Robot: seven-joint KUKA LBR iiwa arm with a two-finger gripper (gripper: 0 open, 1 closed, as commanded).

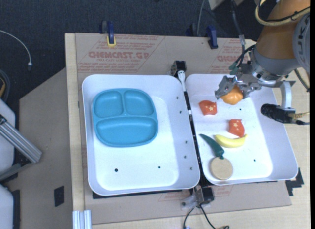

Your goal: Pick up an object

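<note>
Camera view: gripper [231,91] over the right bin [275,169], clasping an orange fruit [232,96] between its fingers.
Fruit sits at upper right of frame, above two red pieces, a banana [231,141] and a green pepper [213,145].

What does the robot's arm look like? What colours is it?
The arm is fat and rounded, grey with a big orange band just above the wrist. A pale cable loops over the orange part. At its tip sits a small grey metal end effector, with thin wires running along the wrist.
</note>
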